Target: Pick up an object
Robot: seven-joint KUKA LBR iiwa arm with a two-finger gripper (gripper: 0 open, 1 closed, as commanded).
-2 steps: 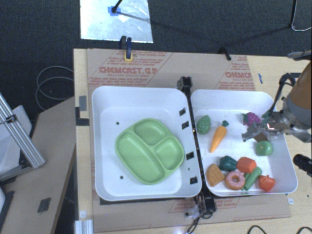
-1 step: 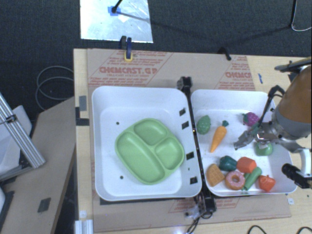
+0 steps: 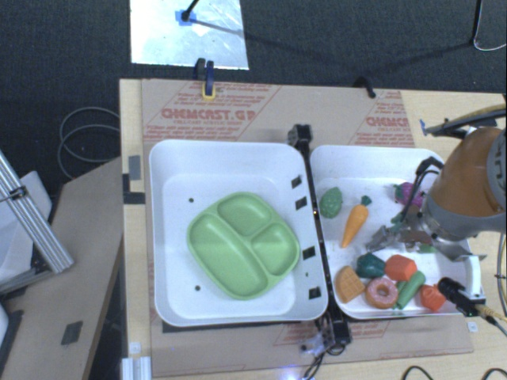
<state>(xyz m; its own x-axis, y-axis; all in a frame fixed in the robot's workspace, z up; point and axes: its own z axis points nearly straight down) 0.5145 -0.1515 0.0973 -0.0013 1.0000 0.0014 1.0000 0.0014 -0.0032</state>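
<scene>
Scene: a grey-and-orange arm reaches in from the right over the right bin, one of two shallow white bins on a cardboard-covered bench.

Gripper: the gripper sits low over the middle of the right bin, just above the toy pile; whether its jaws are apart or together cannot be told from this angle.

Progress: nothing is seen held, so the pick appears not yet made; the descent, the closing on a toy and the lift all seem left to do.

Candidates: an orange carrot lies tilted just left of the gripper, a dark green vegetable beyond it near the divider, and a teal piece directly under the tool.

Near-edge cluster: a waffle-like biscuit, a pink doughnut, a red-orange tomato, a green pod and a small red piece lie packed touching or nearly so.

Obstacles: that crowding could let the gripper strike a neighbour; a purple item is partly hidden behind the wrist.

Left bin: the left bin holds a green divided plate, well apart from the action.
</scene>
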